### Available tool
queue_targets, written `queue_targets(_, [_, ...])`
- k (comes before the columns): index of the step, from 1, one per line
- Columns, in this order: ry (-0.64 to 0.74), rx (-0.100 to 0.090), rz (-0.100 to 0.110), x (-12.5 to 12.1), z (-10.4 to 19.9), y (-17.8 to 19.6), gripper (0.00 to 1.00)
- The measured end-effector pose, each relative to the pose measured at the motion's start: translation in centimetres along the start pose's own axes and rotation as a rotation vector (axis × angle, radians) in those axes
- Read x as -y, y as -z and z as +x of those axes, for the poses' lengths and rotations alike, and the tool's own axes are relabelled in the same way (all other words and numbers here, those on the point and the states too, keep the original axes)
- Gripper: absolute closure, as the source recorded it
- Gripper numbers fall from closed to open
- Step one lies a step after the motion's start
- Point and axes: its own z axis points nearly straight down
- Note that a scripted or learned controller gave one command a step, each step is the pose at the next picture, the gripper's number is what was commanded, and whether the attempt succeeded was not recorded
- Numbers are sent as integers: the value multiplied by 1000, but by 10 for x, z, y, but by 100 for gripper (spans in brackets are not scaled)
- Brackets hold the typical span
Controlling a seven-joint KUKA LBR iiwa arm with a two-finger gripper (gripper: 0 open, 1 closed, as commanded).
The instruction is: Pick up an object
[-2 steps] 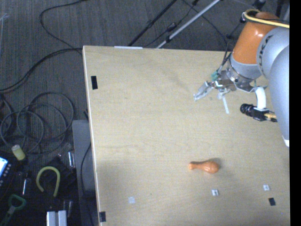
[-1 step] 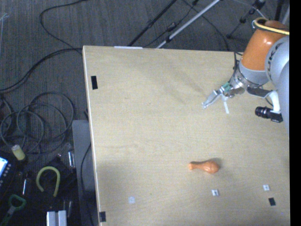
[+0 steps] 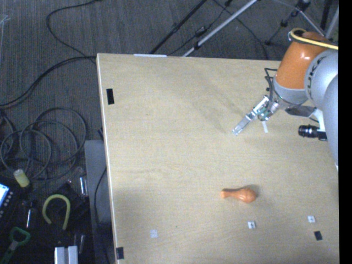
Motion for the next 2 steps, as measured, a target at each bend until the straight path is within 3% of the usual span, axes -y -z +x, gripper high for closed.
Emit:
queue_targets(1, [0,2,-3,-2,0,10,100])
queue_targets(2, [-152,-2,-3,-33,45,99,100])
